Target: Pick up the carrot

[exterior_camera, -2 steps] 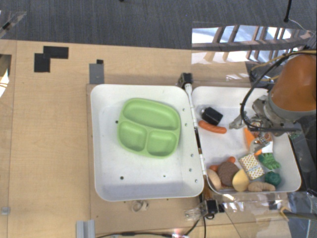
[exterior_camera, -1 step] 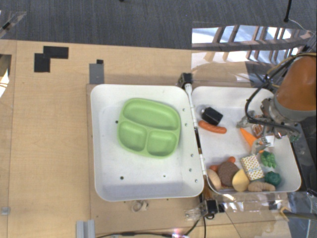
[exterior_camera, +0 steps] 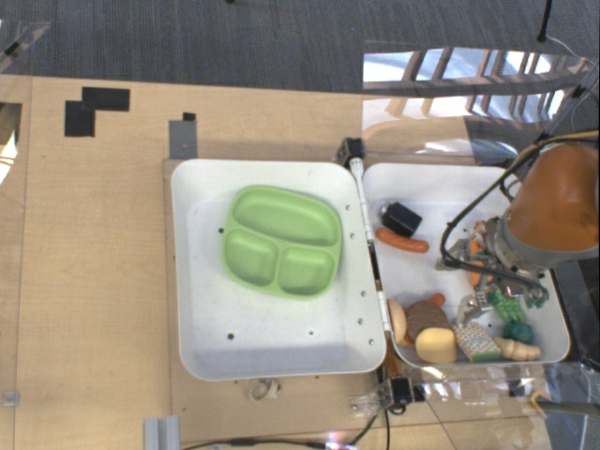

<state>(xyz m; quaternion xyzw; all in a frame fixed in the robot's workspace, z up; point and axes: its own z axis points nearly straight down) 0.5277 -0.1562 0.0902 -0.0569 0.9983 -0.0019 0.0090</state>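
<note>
A pale wooden counter (exterior_camera: 94, 279) filled most of the camera view, with dark grey carpeted floor (exterior_camera: 281, 26) running across the top beyond its far edge. Two black blocky marks (exterior_camera: 94, 109) sat on the counter's upper left, and a small grey bracket (exterior_camera: 184, 137) stood just above the left bin. A shiny metal frame (exterior_camera: 469, 73) lay at the upper right, catching reflections.

Two shallow white bins sat side by side, touching along a middle seam. The left bin (exterior_camera: 202, 345) held a green divided plate (exterior_camera: 281, 240) with three compartments, tilted slightly. The right bin (exterior_camera: 431, 181) carried the clutter: a black block (exterior_camera: 401, 218) near its upper left, the carrot (exterior_camera: 402, 243) lying just below that block as a slim orange-red stick, well apart from the arm. Along the near edge lay a brown rounded piece (exterior_camera: 427, 313), a yellow rounded piece (exterior_camera: 435, 345), a tan peg-shaped piece (exterior_camera: 518, 350) and green toy bits (exterior_camera: 514, 319).

The arm (exterior_camera: 561, 200) reached in from the right, its orange band big in view above the right half of that bin. The tool (exterior_camera: 480, 293) hung low among small orange and green items; whether it was wide or narrow I could not tell, as the wrist and cables hid it. Loose wires (exterior_camera: 394, 397) trailed off the counter's near edge.
</note>
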